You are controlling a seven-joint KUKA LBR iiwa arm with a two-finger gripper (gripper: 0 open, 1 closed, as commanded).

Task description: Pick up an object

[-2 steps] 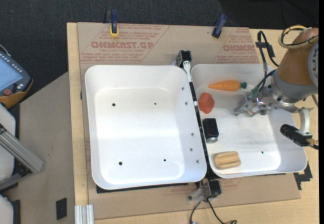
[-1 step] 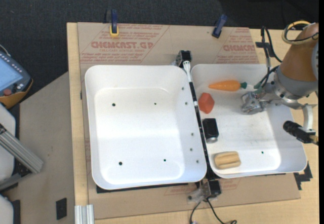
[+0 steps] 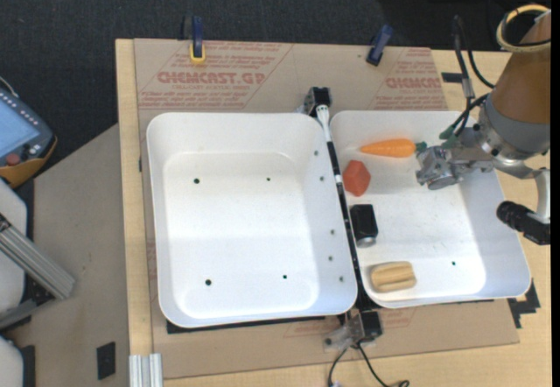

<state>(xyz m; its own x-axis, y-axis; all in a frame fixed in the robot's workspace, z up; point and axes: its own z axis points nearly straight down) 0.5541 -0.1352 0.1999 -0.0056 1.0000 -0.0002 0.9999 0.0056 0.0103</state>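
In the right bin [image 3: 472,276] lie an orange carrot [image 3: 388,148] near the back, a red-orange rounded piece [image 3: 356,177] by the left wall, a black block [image 3: 363,223] below it, and a tan bread-like roll [image 3: 392,276] at the front. My gripper [image 3: 430,168] hangs over the right bin just right of the carrot's tip, close above the floor. Nothing shows between its fingers.
The left bin [image 3: 175,228] stands beside the right one, with a black divider rail [image 3: 337,184] between them. Blue clamps [image 3: 195,35] hold the cardboard base at the back. The arm's orange band [image 3: 525,87] rises at the right edge.
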